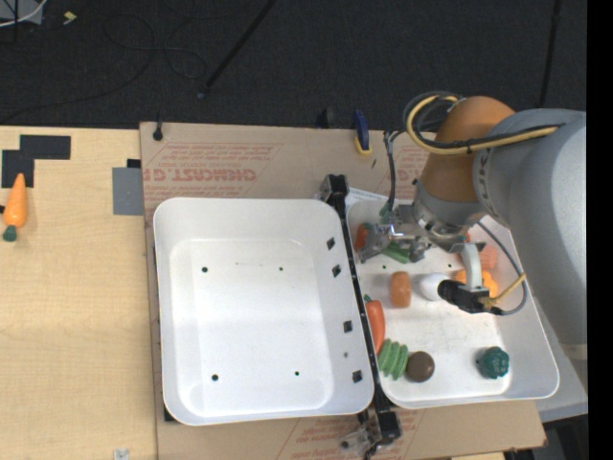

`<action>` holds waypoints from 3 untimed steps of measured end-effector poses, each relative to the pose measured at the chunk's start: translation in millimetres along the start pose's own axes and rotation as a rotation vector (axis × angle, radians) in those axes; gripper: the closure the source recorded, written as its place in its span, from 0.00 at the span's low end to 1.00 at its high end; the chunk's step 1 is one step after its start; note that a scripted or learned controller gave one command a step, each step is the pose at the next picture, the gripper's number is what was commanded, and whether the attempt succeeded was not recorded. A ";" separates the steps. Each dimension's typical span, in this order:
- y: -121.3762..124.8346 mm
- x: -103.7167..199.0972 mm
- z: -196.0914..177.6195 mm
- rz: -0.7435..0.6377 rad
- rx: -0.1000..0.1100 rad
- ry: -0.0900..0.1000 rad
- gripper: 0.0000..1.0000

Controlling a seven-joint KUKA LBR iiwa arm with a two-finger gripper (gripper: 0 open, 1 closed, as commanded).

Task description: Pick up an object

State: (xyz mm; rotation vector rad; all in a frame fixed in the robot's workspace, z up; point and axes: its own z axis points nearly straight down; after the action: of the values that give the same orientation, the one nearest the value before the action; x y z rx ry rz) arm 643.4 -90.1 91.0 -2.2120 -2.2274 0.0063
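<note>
In the right bin (450, 338), upper left corner: my gripper (391, 244) hangs low over the white floor, close to the black-clipped edge where the two bins' rims meet. I cannot tell how far open it stands, and I see nothing held in it.

Things to pick, all in this bin:
- small red-orange piece (362, 236), just beside the gripper, against the bin's left wall.
- orange cylinder (399, 288), stubby and smooth, below the gripper and apart from it.
- red-orange carrot-like piece (374, 322), long, lying along the left wall.
- green ridged piece (392, 357), touching or nearly touching a brown ball (420, 365), matte and round, near the lower rim.
- teal lump (493, 361), knobbly, alone near the lower right corner.

Open room: the clearest stretch of floor lies between the orange cylinder, the brown ball and the teal lump. The left wall is crowded; my wrist covers the upper right part.

The left bin (158, 305) shows a wide, smooth white floor with a few small dark dots and rounded corners. Both bins sit on a cardboard sheet (239, 166) with red print. Well off to the left, a toy carrot (14, 204) lies on the pale wooden bench (77, 353).
</note>
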 end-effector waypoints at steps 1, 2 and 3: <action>-0.4 -3.8 -9.7 0.006 0.002 0.002 1.00; -0.2 -2.7 2.7 0.006 0.000 0.001 1.00; 0.0 -27.8 -12.5 0.008 -0.003 0.001 1.00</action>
State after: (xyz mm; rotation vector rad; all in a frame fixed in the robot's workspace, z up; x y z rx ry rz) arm 643.6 -117.9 103.5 -2.2219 -2.2199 0.0023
